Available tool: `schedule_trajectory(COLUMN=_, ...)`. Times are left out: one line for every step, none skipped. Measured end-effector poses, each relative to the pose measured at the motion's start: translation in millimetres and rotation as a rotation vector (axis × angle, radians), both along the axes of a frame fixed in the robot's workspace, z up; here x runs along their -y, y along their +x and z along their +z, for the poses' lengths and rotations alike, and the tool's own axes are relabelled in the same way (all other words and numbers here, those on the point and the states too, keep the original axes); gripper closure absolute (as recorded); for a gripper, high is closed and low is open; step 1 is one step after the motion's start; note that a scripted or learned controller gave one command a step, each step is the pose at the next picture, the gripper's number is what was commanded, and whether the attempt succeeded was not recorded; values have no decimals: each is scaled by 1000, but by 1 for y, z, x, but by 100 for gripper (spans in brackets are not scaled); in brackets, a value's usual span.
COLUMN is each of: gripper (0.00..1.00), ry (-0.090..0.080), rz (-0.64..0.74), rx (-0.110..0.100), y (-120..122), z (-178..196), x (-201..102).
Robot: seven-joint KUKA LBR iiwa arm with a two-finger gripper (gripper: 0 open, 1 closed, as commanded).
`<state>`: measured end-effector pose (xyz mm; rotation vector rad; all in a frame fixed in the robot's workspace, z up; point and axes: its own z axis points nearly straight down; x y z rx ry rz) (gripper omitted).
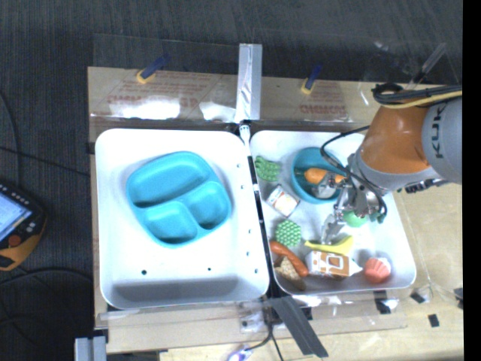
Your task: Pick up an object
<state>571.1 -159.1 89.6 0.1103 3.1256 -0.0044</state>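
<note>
The arm (409, 145) reaches in from the right over the right bin (398, 239), its gripper (340, 218) hanging low among the clutter near the bin's middle. Whether the jaws are open or closed cannot be told from this slanted view; nothing can be seen clearly between them.

Just below the gripper lies a yellow banana-like piece (331, 241), its long axis running roughly left to right with a slight tilt, the right end a little farther. A small green object (356, 218) sits just beside the gripper on its right. Near the front wall lies a carton with an orange picture (329, 263) (on its side, long axis left to right), with a pinkish-red piece (377, 269) to its right and a sausage-like piece (289, 256) to its left.

Farther back is a teal bowl (312, 175) holding an orange item (316, 175).

The left bin (113, 277) holds a blue divided tray (179, 195).
</note>
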Motion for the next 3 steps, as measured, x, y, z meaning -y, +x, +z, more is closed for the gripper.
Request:
schedule_trajectory(gripper=0, ry=2, rz=65, rx=-9, y=59, z=2, x=-39)
schedule_trajectory(gripper=0, ry=-9, rz=159, rx=-46, y=75, z=-1, x=-47)
schedule_trajectory(gripper=0, ry=-2, rz=90, rx=-5, y=9, z=-1, x=15)
